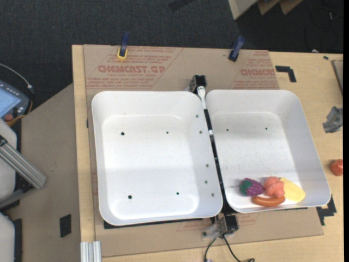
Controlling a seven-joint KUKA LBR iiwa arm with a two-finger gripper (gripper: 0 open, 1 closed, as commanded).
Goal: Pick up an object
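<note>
Several small toy foods lie bunched at the near edge of the right bin (305, 141). A purple grape cluster (252, 187) is leftmost. Beside it sits a pinkish-orange piece (274, 186), then a yellow piece (293, 191) to the right. An orange sausage-shaped piece (267, 201) lies in front of them, along the bin's lip. The left bin (109, 113) holds no objects.
The bins rest on a brown cardboard sheet (163, 64) held by a yellow-blue clamp (123, 48) and a blue clamp (236, 48) at the back. A black clip (198, 83) joins the bins at the far end. A small orange thing (337, 167) and a grey piece (332, 119) lie right of the bins.
</note>
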